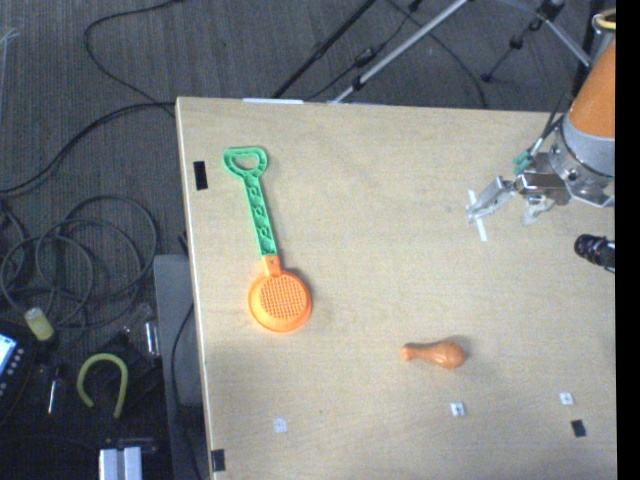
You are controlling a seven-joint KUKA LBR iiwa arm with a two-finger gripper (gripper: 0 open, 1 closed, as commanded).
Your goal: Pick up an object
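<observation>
Over the right side of the pale wooden surface, the gripper of the grey arm hangs above bare wood, its slim metal fingers pointing left and standing slightly apart, with nothing between them. An orange band on the arm shows at the frame's right edge.

Toward the left edge of the surface lies a toy sieve, its green handle running up toward the far left corner and its round orange mesh head nearer the front. It sits close to the left edge but wholly on the surface. A small orange toy drumstick lies well apart from it, right of centre toward the front, below and left of the gripper, with open wood on all sides. Neither toy touches the other or the fingers.

A broad stretch of unoccupied surface separates the gripper from both toys. Small black and white markers dot the front strip and the left edge. Beyond the left edge, black cables coil on dark carpet; tripod legs cross the floor behind the far edge.
</observation>
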